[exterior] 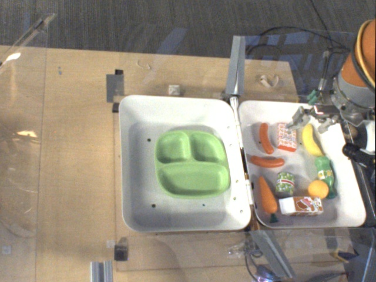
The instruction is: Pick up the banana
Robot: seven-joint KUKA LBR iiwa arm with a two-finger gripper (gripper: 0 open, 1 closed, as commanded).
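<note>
Banana (pixel 312 140) just below fingers (pixel 313 116), apart

Grey arm (pixel 356 93) with an orange band (pixel 359 63); metal tool (pixel 314 113); black cables trail behind.

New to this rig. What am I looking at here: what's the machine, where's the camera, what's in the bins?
One fixed camera looks down at a slant on a bench with two white bins. The arm, grey with an orange band, reaches in from the right; its pincer hangs over the right bin, just above the banana, holding nothing visible. That bin also has two sausages, a carrot, an orange, cartons and a green can. The left bin holds a green divided plate.
</note>
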